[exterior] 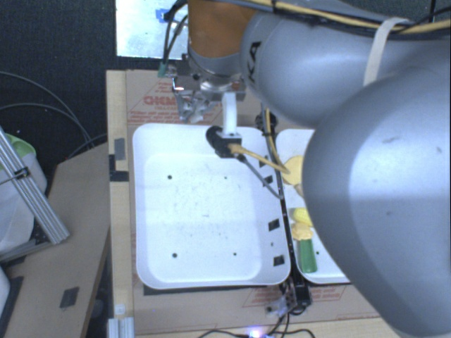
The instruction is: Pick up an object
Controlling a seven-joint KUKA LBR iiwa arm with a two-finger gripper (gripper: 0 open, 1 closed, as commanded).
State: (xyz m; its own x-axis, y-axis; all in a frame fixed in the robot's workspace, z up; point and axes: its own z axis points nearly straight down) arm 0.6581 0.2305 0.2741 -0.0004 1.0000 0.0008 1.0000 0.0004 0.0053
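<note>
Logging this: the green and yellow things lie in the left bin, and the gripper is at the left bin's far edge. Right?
No: the camera view shows the green thing and the yellow thing in the right bin. The gripper is at the far edge of the left bin.

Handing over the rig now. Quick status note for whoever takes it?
Gripper: at the far rim of the left bin. Its grip state is unreadable, and no object is seen in it.
Things: a yellow piece and a green piece lie in the right bin, by its left wall, with the arm covering much of that bin.
Done: nothing lifted, as far as the view shows.
Left: probably move across to the right bin, grasp one piece and lift it.
</note>
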